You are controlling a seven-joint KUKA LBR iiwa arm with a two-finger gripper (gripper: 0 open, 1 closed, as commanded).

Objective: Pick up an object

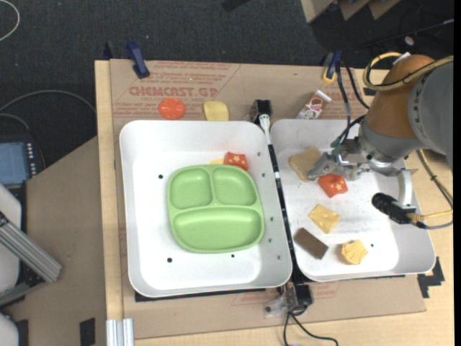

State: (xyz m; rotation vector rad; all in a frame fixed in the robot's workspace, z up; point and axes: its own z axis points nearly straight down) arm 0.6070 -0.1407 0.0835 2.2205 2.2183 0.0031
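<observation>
The gripper (337, 166) sits low over the right bin (410, 254), its fingers spread either side of the red strawberry piece (333, 185) but not clamped on it; nothing is visibly held. The strawberry lies on the bin floor just below the fingertips, with a tan bread-like piece (305, 163) just beside it to the left.

Judgement: the grasp is not yet made. To do it well, centre the fingers over the strawberry, descend until they bracket its widest part, and close before lifting. The tan piece is close enough to snag. Yellow cheese block (323, 218), brown piece (311, 243) and yellow chunk (354, 251) lie well apart.
</observation>
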